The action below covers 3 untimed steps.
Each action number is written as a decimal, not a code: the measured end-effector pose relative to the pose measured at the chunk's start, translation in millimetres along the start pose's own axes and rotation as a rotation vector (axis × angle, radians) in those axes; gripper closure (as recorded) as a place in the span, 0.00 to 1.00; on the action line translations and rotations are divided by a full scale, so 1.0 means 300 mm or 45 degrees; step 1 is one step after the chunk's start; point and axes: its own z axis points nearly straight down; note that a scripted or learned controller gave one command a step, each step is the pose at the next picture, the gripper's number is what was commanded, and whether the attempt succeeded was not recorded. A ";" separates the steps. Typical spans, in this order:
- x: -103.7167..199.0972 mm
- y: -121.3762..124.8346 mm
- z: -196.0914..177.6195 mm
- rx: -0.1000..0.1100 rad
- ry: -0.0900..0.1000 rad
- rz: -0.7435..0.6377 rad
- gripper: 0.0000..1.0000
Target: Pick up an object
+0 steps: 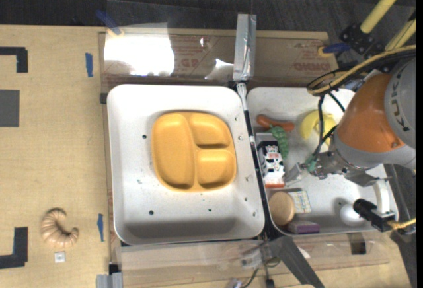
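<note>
Right bin [325, 199]: clutter [271, 162] leftward, bare floor centre.

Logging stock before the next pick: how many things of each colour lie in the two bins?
Yellow: 2 (divided tray, ball)
Orange: 1 (carrot)
Tan: 1 (round disc)
Purple: 1 (small block)
White, printed: 2 (small box, flat card)
Total: 7 that I can tell apart; the arm hides part of the right bin.

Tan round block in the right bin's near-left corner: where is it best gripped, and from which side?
Probably across its curved sides, from straight above. The tan round block shows its flat top upward and sits beside the bin wall and a purple piece, so side approaches look crowded.
</note>
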 end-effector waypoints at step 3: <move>-0.020 0.336 -0.034 0.000 0.008 0.136 1.00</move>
